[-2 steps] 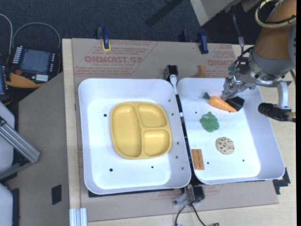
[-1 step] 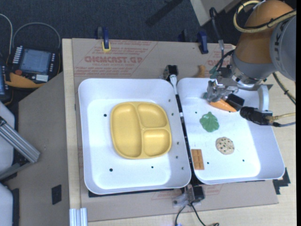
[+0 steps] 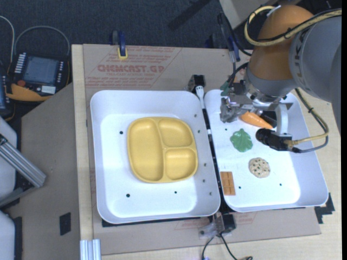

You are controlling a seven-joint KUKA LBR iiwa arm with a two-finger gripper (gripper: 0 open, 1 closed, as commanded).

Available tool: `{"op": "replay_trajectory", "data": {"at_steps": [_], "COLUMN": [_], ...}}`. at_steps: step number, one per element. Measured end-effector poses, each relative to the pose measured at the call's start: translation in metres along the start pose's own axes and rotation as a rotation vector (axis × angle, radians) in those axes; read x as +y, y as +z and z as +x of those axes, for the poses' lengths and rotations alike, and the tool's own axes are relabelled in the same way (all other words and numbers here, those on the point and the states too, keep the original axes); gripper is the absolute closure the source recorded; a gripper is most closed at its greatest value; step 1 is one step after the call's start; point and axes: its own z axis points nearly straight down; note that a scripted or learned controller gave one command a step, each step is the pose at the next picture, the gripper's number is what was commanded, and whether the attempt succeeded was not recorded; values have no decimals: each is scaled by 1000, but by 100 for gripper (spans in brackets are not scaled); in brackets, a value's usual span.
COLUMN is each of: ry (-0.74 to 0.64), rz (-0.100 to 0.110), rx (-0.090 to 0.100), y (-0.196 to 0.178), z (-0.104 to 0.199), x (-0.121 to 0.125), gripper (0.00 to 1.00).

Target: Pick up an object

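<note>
Two white bins — brown bench

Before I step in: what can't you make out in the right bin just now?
- Gripper: finger state unclear; the wrist hides it in the camera view.
- Carrot: near end covered by the gripper; grasp unconfirmed.
- Orange card: print too small.
- Right bin: far corner hidden by the arm.

Two bins, one tray, four foods.

Yellow tray, green broccoli, orange carrot
</note>
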Motion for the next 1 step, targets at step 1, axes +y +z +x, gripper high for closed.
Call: {"op": "replay_trajectory", "data": {"at_steps": [1], "ry": [0], "rz": [0], "rx": [0], "y": [0], "z": [42], "x": [-18], "gripper": [100]}}
